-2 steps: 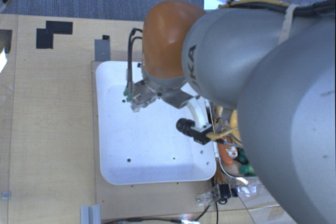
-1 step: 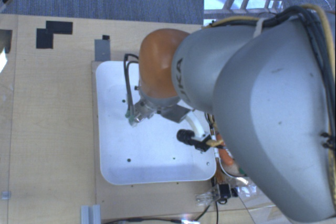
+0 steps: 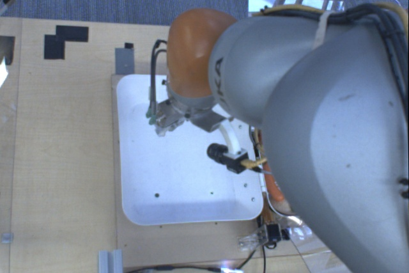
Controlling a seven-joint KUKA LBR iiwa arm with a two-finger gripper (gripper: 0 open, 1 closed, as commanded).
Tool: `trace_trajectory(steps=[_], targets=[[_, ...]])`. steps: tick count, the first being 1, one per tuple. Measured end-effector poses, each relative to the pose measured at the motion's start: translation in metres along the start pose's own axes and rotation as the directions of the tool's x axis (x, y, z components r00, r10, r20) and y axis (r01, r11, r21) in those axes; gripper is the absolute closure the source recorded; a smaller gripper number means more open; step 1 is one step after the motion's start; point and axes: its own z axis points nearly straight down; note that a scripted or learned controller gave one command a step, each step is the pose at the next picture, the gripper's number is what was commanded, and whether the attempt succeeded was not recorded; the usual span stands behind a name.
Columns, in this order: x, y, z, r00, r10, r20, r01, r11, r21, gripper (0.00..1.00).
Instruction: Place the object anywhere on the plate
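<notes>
Fixed overhead camera, slanted down on white bin (image 3: 137, 201), arm (image 3: 307, 105) close.

Orange object (image 3: 273, 191), largely hidden

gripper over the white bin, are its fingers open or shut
Cannot tell. The gripper hangs low over the left white bin, but its tip is small and blurred under the orange band.

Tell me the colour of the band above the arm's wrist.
Orange; the band shows clearly in the camera view, above the white bin.
</notes>
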Motion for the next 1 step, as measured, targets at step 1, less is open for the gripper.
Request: trace_trajectory(steps=[1], targets=[[0.0005, 0.0022, -0.0116, 1.0, -0.009, 0.001, 0.009, 1.0, -0.007, 1.0]])
